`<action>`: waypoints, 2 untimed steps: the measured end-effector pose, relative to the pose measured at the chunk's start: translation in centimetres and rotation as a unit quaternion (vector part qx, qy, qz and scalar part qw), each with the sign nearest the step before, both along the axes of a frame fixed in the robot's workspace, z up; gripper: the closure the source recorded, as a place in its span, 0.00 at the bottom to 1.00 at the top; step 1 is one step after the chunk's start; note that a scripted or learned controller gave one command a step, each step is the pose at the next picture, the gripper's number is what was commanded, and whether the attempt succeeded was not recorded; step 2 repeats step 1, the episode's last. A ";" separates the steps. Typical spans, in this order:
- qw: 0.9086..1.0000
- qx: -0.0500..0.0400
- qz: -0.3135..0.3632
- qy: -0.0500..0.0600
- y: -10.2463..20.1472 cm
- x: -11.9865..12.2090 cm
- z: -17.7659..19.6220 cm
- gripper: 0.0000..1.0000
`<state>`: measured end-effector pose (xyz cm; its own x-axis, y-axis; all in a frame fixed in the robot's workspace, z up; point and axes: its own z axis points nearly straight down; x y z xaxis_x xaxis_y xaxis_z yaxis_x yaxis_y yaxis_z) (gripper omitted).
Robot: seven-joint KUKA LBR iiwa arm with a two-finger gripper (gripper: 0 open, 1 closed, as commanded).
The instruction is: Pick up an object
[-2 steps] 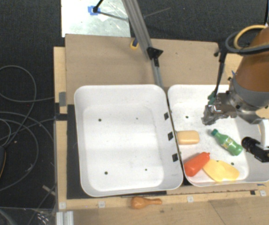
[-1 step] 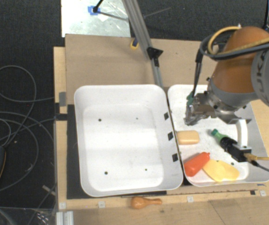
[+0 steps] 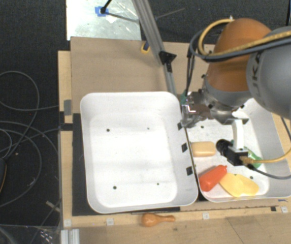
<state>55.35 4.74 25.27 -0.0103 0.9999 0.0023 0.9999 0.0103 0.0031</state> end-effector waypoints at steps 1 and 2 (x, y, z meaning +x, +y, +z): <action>1.000 0.000 0.000 0.001 4.6 1.1 -1.7 1.00; 1.000 0.000 0.000 0.001 4.6 1.1 -1.7 1.00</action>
